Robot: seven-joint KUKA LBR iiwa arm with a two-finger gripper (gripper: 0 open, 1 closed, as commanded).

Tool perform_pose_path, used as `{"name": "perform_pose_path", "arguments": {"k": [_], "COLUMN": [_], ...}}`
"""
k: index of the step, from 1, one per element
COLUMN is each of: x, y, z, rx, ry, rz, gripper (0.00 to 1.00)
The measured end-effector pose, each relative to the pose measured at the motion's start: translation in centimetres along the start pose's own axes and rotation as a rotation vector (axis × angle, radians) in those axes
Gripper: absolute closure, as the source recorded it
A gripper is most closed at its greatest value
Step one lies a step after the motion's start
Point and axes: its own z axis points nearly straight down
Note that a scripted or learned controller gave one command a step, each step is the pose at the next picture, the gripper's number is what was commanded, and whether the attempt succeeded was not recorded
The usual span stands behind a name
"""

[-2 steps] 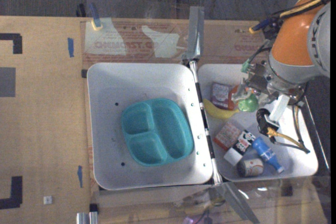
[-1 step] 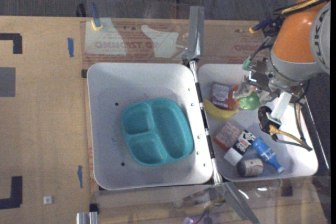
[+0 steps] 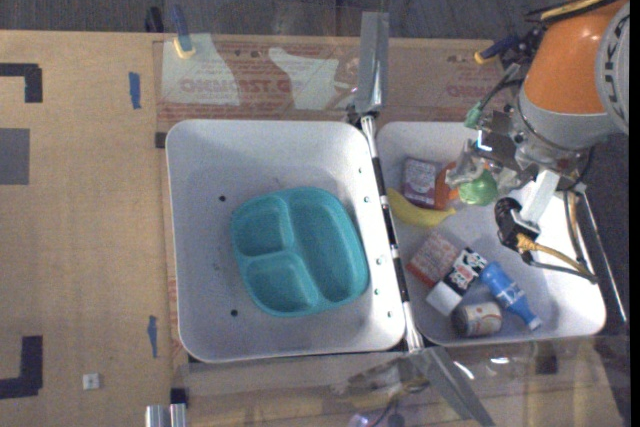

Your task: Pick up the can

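Overhead, the arm (image 3: 580, 55) reaches in over the right bin (image 3: 590, 315), near that bin's far right corner. Its gripper (image 3: 485, 177) hangs low above the far part of the bin, over a small green thing (image 3: 480, 190) that lies right below it. Whether the fingers are apart or together I cannot tell, since the wrist and its cables cover them, and nothing can be made out clamped between them.

The can (image 3: 477, 318) lies on its side close to the near edge of the right bin, well apart from the gripper. Just beside it, to the right, lies a blue bottle (image 3: 508, 293), tilted toward the near right corner. A black-and-white pack (image 3: 457, 278) sits just beyond the can, and a red-and-white box (image 3: 433, 257) is beside that, nearer the bin's left wall. A banana (image 3: 415, 210) lies by the left wall, with a purple pouch (image 3: 420, 181) just beyond it.

Next door, the left bin (image 3: 200, 155) holds a teal tray (image 3: 298, 251) with three compartments, set near its middle. Both bins rest on the tabletop (image 3: 80, 215).
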Motion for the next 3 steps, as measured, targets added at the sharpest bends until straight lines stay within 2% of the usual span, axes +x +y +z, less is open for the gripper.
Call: {"name": "perform_pose_path", "arguments": {"k": [1, 2, 3], "x": [3.8, 3.0, 10.1], "y": [1.8, 2.2, -1.4], "z": [-1.6, 4.5, 4.5], "rx": [0.0, 0.003, 0.004], "ry": [0.002, 0.002, 0.003], "rz": [-0.219, -0.304, -0.324], "gripper": [1.0, 1.0, 1.0]}}
